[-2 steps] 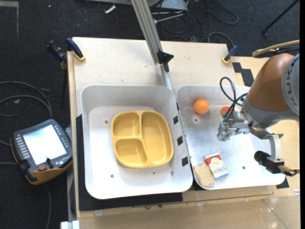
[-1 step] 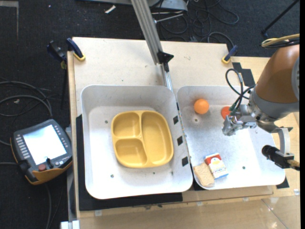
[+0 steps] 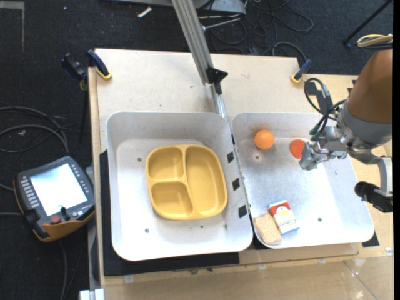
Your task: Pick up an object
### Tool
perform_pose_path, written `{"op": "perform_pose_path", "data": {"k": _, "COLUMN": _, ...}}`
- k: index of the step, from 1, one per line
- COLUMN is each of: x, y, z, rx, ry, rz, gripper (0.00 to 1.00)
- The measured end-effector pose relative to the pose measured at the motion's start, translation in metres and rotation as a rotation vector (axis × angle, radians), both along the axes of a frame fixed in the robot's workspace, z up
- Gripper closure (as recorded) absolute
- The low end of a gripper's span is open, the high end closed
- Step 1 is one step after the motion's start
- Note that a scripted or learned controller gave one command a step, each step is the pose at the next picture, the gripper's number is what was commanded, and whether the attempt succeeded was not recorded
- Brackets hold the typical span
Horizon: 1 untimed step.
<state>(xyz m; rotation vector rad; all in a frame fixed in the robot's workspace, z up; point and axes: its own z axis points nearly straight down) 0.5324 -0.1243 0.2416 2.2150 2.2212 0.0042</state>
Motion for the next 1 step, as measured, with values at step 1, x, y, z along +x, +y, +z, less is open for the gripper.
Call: {"op": "perform_pose_path", "data": {"k": 1, "x": 0.0016, "y": -0.0001, "z": 0.0521, "rx": 0.000, "ry": -0.001, "rz": 0.001, "gripper": 1.00}}
